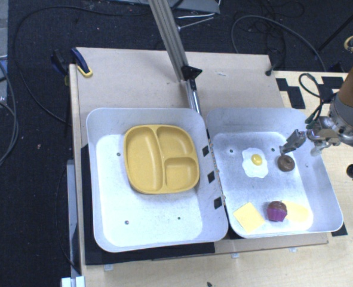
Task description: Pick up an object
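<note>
Nearest, in the right bin (325, 187): a yellow slab (248, 216) by the front rim, a purple ball (276, 211) just beside it, another pale yellow piece (299, 213) touching the ball. Farther back, a toy fried egg (255, 162), then a small brown disc (286, 164). Over the disc, the pincer (293, 142), reaching from the right; whether spread or clenched cannot be told. Left bin (104, 220): a yellow divided plate (162, 159) toward its back, bare floor along front and left. Beyond both, open desk (128, 79).
</note>
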You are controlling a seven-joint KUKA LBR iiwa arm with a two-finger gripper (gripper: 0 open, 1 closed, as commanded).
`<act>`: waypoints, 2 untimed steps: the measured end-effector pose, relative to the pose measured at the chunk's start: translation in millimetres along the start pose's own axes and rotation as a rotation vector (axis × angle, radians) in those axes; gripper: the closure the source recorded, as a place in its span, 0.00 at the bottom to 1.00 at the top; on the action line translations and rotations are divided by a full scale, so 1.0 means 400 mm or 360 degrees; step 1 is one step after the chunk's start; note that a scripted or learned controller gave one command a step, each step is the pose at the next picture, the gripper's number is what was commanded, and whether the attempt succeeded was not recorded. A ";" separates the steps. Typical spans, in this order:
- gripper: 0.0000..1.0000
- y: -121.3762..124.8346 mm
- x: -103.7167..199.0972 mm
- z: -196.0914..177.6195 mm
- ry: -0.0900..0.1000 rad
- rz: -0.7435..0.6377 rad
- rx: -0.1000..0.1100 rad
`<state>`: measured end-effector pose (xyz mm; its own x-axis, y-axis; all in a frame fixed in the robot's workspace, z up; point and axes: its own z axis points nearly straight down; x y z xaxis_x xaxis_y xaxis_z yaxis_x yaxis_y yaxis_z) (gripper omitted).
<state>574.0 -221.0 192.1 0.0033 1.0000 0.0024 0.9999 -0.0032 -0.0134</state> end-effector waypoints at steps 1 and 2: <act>0.00 0.008 0.003 -0.023 -0.0005 -0.0007 -0.0021; 0.00 0.016 -0.002 0.131 -0.0004 -0.0005 -0.0020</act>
<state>579.9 -221.6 139.5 0.0003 1.0000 -0.0003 1.0000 -0.0003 -0.0008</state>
